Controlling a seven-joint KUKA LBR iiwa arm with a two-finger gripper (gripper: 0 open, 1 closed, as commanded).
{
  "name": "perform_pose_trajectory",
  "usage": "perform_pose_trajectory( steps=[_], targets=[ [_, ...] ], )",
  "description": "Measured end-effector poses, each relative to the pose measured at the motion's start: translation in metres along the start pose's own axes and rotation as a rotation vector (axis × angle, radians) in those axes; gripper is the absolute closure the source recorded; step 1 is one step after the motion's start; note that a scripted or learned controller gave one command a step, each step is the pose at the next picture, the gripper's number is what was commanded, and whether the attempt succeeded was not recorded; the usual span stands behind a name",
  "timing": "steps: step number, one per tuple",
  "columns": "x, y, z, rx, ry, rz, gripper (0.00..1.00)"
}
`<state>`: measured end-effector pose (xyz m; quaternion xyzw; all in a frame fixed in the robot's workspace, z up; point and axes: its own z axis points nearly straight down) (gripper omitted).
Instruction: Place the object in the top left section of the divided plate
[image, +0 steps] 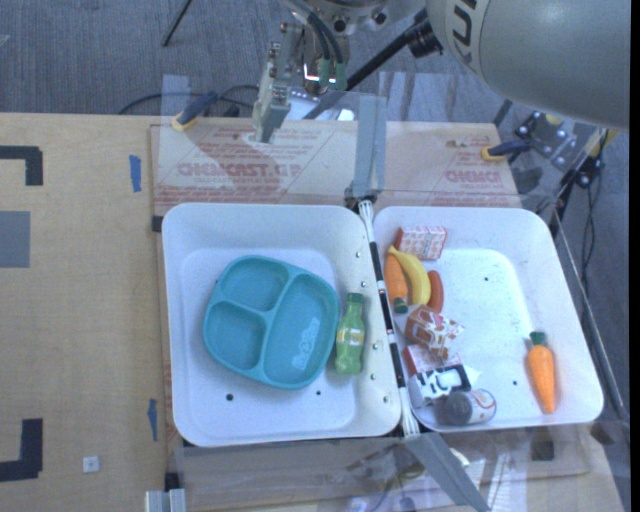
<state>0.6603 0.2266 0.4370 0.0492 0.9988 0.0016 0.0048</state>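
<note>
hand (270, 112) hangs at the top of the view, above the far edge of the tabletop (80, 300), beyond the left bin (185, 400). whether it is open or closed i cannot tell, since the tips blur together against the cardboard; nothing shows between them.

plate (270, 320), teal and split into three sections, lies flat in the left bin, well below the hand and almost straight under it in the view. bottle (349, 333), green with a yellow label, lies just beside the plate's right rim, to the lower right of the hand, close to the wall between the two bins.

right bin (500, 290) sits farther right of the hand. along its left side are a small red-and-white box (421, 241), a banana (410, 277), an orange-red piece (435, 288) touching the banana, a crumpled red-and-white packet (432, 331), a black-and-white carton (440, 382) and a grey round thing (461, 407). carrot (541, 372) lies alone near that bin's right wall, well apart from the rest and farthest from the hand.
</note>
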Motion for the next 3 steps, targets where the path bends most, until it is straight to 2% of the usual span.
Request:
perform_pose_trajectory(
  steps=[1,3],
  targets=[
    [0.01,-0.008,0.0,0.002,0.006,0.021,1.0],
    [-0.006,0.0,0.012,-0.001,0.002,-0.472,1.0]
  ],
)
